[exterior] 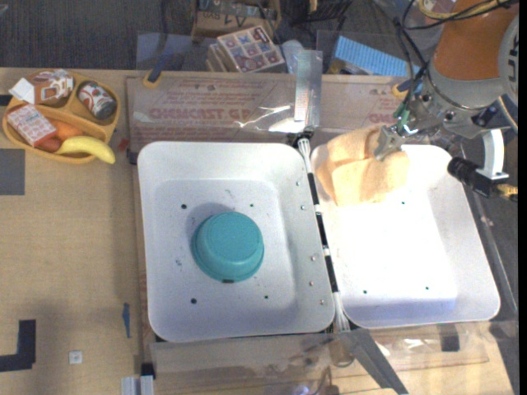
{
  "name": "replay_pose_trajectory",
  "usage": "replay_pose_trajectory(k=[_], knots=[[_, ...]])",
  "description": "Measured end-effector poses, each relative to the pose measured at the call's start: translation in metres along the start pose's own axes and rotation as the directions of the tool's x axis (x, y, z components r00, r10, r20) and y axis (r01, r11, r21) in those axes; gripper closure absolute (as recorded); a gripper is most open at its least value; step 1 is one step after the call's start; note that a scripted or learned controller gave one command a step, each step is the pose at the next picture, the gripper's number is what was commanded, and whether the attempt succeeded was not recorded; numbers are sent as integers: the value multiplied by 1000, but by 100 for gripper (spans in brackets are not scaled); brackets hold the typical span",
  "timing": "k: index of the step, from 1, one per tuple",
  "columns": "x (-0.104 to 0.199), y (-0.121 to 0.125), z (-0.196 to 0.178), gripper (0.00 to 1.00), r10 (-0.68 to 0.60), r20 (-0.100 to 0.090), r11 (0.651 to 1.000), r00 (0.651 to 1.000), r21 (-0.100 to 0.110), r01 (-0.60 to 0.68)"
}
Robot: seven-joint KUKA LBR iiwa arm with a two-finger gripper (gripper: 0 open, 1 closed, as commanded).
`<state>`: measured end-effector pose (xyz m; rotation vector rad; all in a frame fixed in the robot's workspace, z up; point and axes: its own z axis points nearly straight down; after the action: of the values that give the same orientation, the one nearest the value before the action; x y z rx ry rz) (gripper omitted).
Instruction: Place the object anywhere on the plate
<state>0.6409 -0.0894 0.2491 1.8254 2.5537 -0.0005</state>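
Observation:
A teal round plate (229, 245) lies in the middle of the left bin (165, 179). A pale orange, soft cloth-like object (358, 179) sits in the far left corner of the right bin (428, 253), its top edge drawn up over the bin's rim. My gripper (385, 143) comes down from the upper right onto the object's upper right part. Its fingers are pinched together on the fabric there. The orange-banded arm (473, 39) looms above it.
A yellow tray (16, 126) with a banana and snack packs rests on the bench at the far left. A metal divider strip (305, 97) stands behind the seam between the bins. Boxes and cables crowd the floor beyond the bench.

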Motion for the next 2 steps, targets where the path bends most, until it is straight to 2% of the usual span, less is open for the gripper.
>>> replay_pose_trajectory(k=[1,2], knots=[[2,2,24,100,-4,-2,1000,1000,2,4],[59,-16,23,100,-392,-2,920,920,-1,392]])
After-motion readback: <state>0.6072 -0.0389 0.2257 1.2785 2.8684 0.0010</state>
